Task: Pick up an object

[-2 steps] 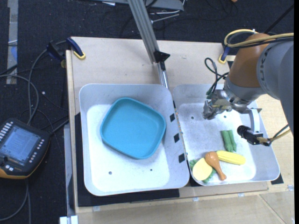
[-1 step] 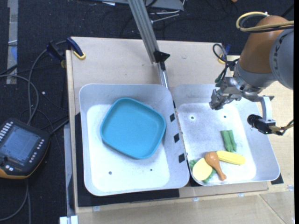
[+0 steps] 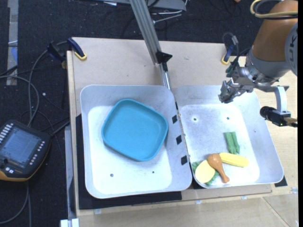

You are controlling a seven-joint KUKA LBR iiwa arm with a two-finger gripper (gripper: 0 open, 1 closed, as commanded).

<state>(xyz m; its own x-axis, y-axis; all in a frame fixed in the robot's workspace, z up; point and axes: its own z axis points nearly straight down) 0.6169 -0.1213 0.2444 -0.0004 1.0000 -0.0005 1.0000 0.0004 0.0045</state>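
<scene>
On your far left, off the bench, a black and orange handheld control pendant point(image 3: 19, 150) lay on the dark floor with cables trailing from it. Moving right, you had the left shallow white bin point(image 3: 94, 174), and in it a square turquoise plastic plate point(image 3: 135, 129) sat turned at an angle, covering much of the bin's floor. A slanted grey metal pole point(image 3: 147, 25) came down from the top and met the bench near the seam between the two bins. Next came the right shallow white bin point(image 3: 203, 117), with all its objects gathered toward the near edge: a round yellow-green toy piece point(image 3: 204, 172), touching it an orange pear-shaped toy point(image 3: 218, 165), then a yellow corn-like toy point(image 3: 234, 161) lying just beside that, and above it a green stick-shaped toy point(image 3: 231, 142). The grey arm's gripper point(image 3: 227, 94) hung over the far right corner of that bin, well apart from the toys and with nothing between its fingers; whether it was released or clenched, you could not tell from this angle.
</scene>
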